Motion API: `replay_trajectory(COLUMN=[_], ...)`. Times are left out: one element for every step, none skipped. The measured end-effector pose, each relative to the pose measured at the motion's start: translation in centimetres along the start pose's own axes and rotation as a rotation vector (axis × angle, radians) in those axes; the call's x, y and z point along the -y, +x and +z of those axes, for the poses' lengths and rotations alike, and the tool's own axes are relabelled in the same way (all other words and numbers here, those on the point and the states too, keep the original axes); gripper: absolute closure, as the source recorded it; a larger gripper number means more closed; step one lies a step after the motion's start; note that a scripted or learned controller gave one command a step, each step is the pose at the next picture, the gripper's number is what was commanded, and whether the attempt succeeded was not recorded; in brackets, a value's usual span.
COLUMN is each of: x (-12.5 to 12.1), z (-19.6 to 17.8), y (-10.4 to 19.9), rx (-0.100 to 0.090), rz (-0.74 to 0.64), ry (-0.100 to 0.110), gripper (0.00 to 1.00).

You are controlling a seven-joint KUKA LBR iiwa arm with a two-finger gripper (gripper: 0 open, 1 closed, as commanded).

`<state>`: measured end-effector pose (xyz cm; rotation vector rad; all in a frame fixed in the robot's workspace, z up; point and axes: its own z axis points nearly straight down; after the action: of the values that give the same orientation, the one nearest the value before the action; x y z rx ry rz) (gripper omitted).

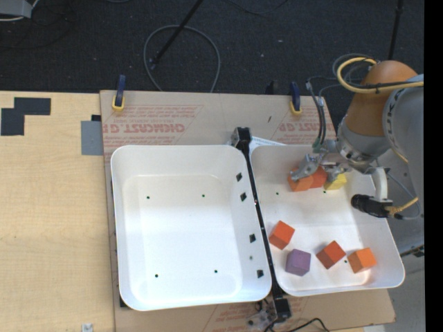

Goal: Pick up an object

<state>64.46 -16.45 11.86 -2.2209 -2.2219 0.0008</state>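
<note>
My gripper [309, 167] hangs over the upper part of the right bin [387, 272], reaching in from the right. Directly under and against it is an orange block [308, 181], and a small yellow block [337, 181] lies just to its right. Whether the orange block is gripped is not clear from this angle. Lower in the same bin lie an orange cube [281, 234], a purple cube [298, 262], a red-orange cube [331, 254] and another orange cube [361, 259].
The left bin [121, 185] sits beside the right one, separated by a black-clipped divider edge [252, 206]. The grey arm with its orange band [377, 109] and cables covers the right bin's upper right corner. Blue clamps [119, 94] hold the cardboard base at the back.
</note>
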Motion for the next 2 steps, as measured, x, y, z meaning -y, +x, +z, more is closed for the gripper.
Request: replay_trajectory(x=[-1.0, 5.4], z=[-7.1, -12.9], y=[7.0, 12.2], rx=[-0.001, -0.001], rz=[-0.004, -0.003], ry=[-0.005, -0.005], gripper=[1.00, 1.00])
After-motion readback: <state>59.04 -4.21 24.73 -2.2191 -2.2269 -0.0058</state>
